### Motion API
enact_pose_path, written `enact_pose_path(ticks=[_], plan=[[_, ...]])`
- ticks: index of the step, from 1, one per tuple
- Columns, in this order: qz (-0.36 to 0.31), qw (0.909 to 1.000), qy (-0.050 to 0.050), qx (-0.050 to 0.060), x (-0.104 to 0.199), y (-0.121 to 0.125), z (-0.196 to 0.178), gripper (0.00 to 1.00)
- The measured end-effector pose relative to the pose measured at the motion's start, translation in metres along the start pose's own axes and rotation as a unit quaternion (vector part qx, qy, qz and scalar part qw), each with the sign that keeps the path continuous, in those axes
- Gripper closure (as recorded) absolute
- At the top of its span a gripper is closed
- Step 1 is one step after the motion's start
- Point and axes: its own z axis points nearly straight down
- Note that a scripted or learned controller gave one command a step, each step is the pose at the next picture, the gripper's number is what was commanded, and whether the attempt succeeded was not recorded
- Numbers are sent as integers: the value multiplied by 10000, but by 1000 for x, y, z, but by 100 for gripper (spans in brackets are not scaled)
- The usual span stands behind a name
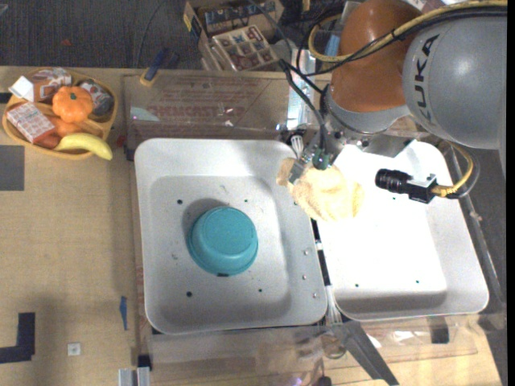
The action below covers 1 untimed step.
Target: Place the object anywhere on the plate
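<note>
Pale yellow crumpled soft object (pixel 326 195) is being carried at the bin divider, apparently pinched by jaws (grip partly hidden); round teal plastic plate (pixel 224 240) is not yet reached.

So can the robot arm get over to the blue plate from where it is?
Probably yes. The gripper hangs above the seam between the bins with a pale yellow object at it, and the blue plate sits uncovered in the left bin.

Plate (pixel 224 240) in left bin (pixel 161 167), object (pixel 326 195) over bins' shared edge
</note>
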Motion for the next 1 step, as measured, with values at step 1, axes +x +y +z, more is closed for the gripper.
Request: enact_pose_path(ticks=[1], plan=[[-1967, 9805, -5, -18, 11, 50, 3, 100]])
